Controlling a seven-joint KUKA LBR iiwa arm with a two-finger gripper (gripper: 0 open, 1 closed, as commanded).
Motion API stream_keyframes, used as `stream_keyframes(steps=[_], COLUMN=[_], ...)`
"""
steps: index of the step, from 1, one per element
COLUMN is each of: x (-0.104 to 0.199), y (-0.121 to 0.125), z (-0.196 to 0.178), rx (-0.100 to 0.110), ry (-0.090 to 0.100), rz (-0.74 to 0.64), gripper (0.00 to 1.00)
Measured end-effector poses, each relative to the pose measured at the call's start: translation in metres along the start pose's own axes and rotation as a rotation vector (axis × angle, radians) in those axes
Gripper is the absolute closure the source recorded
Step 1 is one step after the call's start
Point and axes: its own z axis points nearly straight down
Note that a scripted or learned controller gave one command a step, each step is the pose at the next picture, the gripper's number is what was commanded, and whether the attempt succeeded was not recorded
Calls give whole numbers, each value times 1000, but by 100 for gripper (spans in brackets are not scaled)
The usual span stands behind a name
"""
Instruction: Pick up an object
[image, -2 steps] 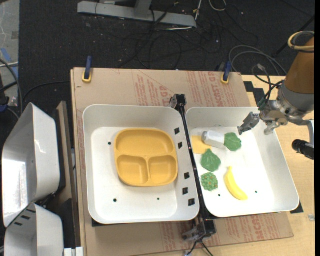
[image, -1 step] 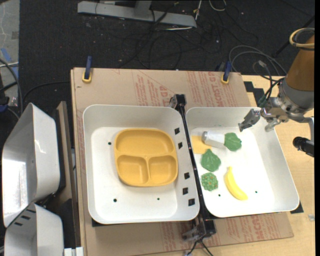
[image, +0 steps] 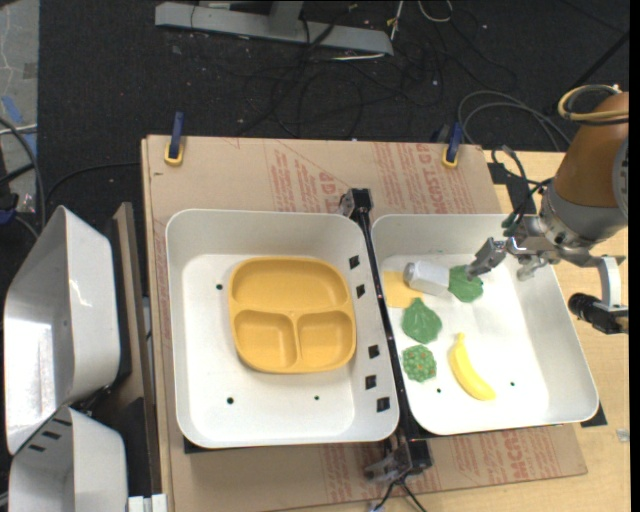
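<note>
Cardboard-topped bench (image: 300, 165), 2 white bins. Right bin (image: 540, 400): green piece (image: 466, 287) at 12 o'clock, gripper (image: 489, 256) just above it; we cannot tell its grip. We advise descending squarely, centred.

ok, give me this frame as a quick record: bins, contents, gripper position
left bin: yellow divided plate
right bin: banana, two green leafy items, round green item, grey cylinder, pale yellow piece by the divider
gripper: low over the right bin's upper part, right beside the round green item
grasp: nothing seen between the fingers
arm: enters from the right, orange band visible
</note>
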Motion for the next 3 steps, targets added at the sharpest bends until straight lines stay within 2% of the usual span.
stream_keyframes(steps=[1,2,3], x=[-6,-6,-5], y=[-3,-3,-2], z=[46,68,56], rx=[1,-1,-5], ry=[0,-1,-1], rz=[1,0,-1], gripper=[0,0,100])
